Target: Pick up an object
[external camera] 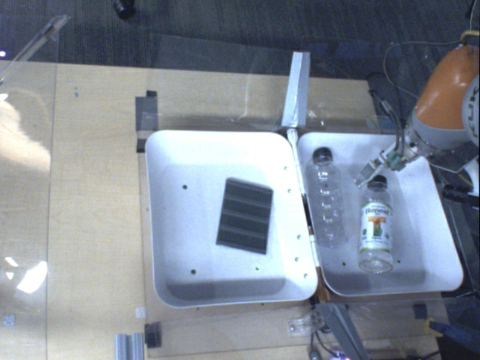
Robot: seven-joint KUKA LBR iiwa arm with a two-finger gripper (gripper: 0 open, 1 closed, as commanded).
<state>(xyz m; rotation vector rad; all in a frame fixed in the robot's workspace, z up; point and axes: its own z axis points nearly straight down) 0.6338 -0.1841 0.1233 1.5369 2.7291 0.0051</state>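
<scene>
My gripper (373, 169) hangs in the right bin (442, 238) near its far edge, just above the cap of the labelled bottle (375, 229). I cannot tell its spread, and it holds nothing. My worry: the round bottle may roll against the clear bottle (325, 197) lying beside it, or slip if I close on the cap.

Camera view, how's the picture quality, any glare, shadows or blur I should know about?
Camera view: bright glare patches wash out the wooden bench at far left; a soft shadow runs along the near inner wall of the left bin; the claw looks small and blurry, so its fingers are unreadable; the clear bottle blends into the right bin.
</scene>
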